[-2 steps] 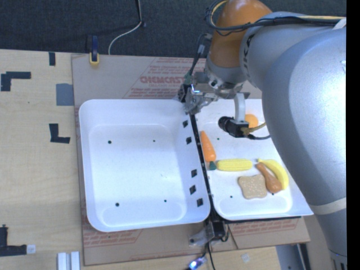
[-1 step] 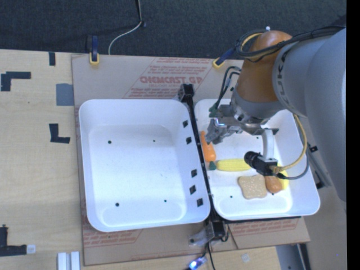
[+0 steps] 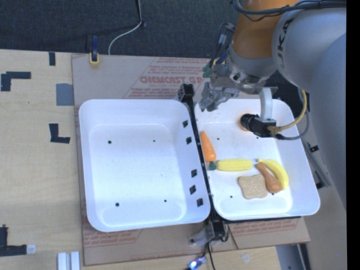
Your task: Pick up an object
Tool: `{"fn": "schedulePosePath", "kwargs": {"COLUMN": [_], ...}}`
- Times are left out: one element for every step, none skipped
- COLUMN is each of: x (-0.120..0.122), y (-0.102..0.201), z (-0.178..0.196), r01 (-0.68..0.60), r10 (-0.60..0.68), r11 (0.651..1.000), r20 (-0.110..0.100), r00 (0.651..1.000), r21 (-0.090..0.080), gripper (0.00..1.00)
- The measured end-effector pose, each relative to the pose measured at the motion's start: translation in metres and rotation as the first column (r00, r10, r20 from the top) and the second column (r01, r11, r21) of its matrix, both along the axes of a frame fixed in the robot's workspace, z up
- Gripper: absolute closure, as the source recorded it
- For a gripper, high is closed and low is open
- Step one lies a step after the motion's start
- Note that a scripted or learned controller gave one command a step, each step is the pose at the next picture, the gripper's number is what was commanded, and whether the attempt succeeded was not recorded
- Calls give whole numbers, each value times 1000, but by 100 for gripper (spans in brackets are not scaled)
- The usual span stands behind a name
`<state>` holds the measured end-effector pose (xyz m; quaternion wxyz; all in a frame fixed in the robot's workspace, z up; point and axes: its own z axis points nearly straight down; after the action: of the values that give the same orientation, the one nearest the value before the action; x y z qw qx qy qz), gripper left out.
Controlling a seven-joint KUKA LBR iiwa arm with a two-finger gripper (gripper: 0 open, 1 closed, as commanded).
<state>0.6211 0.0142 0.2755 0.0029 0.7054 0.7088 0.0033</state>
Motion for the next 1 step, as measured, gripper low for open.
{"fn": "schedulePosePath", "kwargs": {"x": [-52], "y": [19], "z": [-86], "r01": [4], "r10": [-4], "r11": [1000], "r20": [-22], "r00": [1000], "r21": [-1], "gripper": [100]}}
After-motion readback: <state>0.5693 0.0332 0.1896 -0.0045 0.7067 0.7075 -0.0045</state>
